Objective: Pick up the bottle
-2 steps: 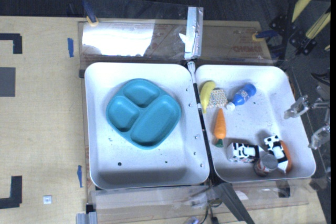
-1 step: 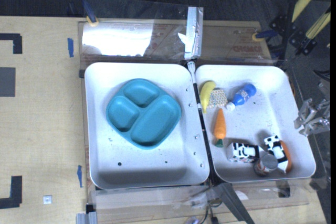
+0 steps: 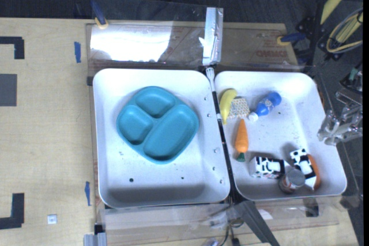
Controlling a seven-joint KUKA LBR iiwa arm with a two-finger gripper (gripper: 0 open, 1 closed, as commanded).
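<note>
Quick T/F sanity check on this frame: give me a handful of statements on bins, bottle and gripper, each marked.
1. The blue bottle lies in the right bin. True.
2. The blue divided plate sits in the right bin. False: it is in the left bin.
3. The gripper is at the right bin's right edge, away from the bottle. True.
4. The carrot lies on the blue plate. False: it lies on the floor of the right bin, near the wall between the bins.
5. The banana lies left of the bottle in the same bin. True.
6. The gripper holds the bottle. False: the bottle lies in the bin, apart from the gripper.
</note>
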